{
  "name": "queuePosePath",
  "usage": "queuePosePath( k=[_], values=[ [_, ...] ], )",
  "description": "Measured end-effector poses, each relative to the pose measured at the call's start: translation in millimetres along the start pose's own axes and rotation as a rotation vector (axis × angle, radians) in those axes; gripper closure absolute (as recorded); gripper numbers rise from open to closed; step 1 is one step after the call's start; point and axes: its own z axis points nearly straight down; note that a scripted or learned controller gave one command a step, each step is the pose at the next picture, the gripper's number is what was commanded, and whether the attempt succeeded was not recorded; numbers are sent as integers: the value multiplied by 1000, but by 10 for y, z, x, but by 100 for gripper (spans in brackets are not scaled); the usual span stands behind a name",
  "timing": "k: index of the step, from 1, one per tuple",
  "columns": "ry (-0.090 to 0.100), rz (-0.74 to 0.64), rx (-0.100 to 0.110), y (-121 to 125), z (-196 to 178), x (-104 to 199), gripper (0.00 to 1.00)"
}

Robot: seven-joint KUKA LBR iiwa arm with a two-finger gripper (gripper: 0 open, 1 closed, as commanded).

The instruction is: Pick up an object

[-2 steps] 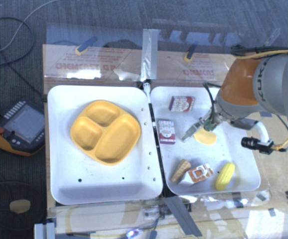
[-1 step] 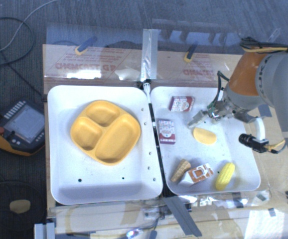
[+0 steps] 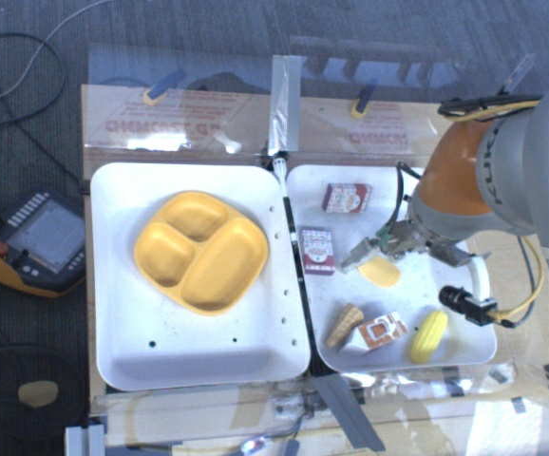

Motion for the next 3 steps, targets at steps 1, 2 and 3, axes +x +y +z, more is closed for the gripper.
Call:
queuePosePath(
  k=[1, 2, 3],
  values=[
    [0, 1, -5, 21, -102, 1, 100],
    [1, 1, -5, 19, -100, 1, 0],
    [-4, 69, -9, -580, -16, 403, 0]
  ],
)
